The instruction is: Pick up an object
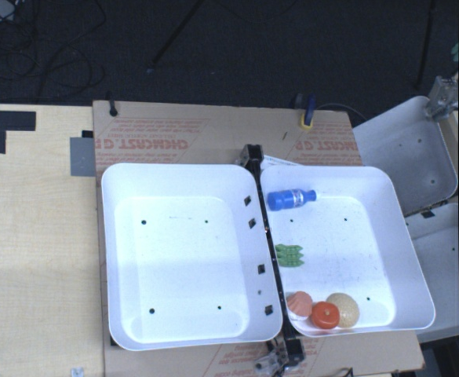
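I see two bins on the bench — the left bin (178, 261) bare, the right bin (370, 242) holding a bottle (291, 199), green pod (289, 255), three round bits. Nothing is lifted yet — the claw's state I cannot tell.

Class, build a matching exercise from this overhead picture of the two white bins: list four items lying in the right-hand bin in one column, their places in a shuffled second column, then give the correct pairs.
Column one:
1. blue bottle
2. green pea pod
3. red tomato
4. tan round item

Column two:
A. near corner of the bin, between a pinkish item and a tan one
B. far end of the bin, lying on its side by the divider
C. midway along the divider side
D. near edge, right of the red one

Pairs: 1-B, 2-C, 3-A, 4-D
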